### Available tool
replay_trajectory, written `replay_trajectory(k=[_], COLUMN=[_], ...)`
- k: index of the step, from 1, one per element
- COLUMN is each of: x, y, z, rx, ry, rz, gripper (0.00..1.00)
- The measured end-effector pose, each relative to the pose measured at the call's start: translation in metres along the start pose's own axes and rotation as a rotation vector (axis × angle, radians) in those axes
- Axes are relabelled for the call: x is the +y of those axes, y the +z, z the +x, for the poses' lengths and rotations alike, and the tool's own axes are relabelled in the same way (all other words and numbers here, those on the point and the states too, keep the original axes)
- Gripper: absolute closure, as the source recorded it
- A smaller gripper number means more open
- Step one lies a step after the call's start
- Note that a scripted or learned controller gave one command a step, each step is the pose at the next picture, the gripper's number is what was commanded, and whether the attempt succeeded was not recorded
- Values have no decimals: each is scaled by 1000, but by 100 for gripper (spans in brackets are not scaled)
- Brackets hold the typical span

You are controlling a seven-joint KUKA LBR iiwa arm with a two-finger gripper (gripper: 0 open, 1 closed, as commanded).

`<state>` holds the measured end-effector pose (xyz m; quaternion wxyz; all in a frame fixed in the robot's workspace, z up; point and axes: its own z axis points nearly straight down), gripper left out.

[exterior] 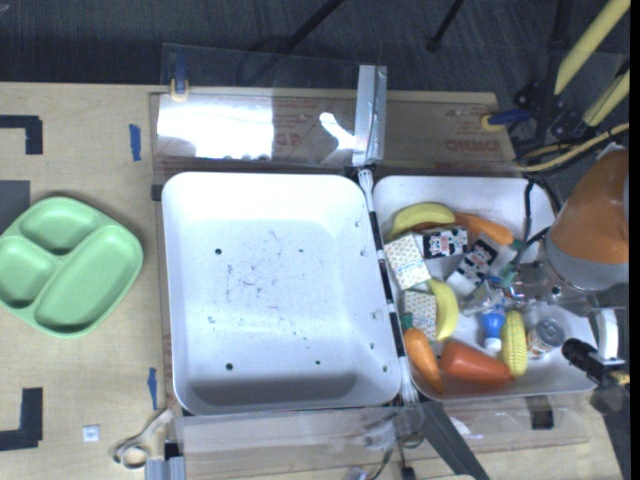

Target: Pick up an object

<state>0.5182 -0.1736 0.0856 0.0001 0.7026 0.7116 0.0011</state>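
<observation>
The right bin (530, 196) holds several toy items. A yellow banana (424, 215) lies at its back, with a black-and-white box (444, 242) and an orange piece (487, 229) beside it. A second banana (446, 308), a corn cob (516, 340), a small blue object (490, 326), a red-orange pepper (472, 364) and a carrot (420, 353) lie toward the front. My gripper (505, 286) is down in this bin among the middle items, just above the blue object and the corn. The clutter hides what it touches.
The left bin (265, 283) sits beside the right one, a shared wall between them. A green divided plate (66, 264) rests on the bench at far left. A clear panel and metal bracket (368, 113) stand behind the bins. Cables hang at the right.
</observation>
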Motion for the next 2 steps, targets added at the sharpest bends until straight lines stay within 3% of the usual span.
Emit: replay_trajectory(k=[1, 2], x=[0, 47], y=[-8, -130], z=[0, 39], rx=[2, -1], ry=[2, 100], rz=[0, 7], gripper=[100, 100])
